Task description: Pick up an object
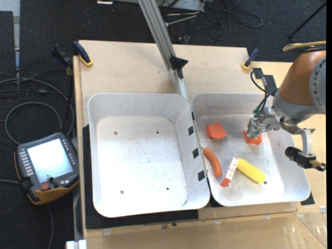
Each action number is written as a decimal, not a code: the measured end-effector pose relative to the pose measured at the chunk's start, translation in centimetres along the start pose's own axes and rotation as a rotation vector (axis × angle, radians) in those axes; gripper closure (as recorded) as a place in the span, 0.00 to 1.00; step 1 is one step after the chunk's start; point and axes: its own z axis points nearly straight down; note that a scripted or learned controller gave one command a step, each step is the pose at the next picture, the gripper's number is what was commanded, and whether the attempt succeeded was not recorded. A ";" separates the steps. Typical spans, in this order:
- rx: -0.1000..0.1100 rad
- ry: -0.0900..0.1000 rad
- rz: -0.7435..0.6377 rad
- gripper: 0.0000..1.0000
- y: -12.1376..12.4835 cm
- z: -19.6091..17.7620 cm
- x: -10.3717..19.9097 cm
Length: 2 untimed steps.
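Observation:
My gripper (254,131) hangs low over the back right of the right bin (290,191), directly on top of a small red-orange block (253,138) that peeks out beneath it. An orange block (217,131) lies to its left. An orange sausage (212,162) rests near the bin's left wall. A yellow corn cob (251,170) and a slim white-and-red piece (229,172) lie toward the front.
The left bin (104,108) sits beside the right one. A grey metal strut (158,27) slants down to the seam between the bins. A teach pendant (46,165) lies off the bench at left. Clamps (249,60) hold the board's back corners.

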 end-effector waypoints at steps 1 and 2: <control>0.007 0.005 -0.002 1.00 0.6 -6.3 0.3; 0.008 0.004 -0.003 1.00 0.8 -11.7 0.3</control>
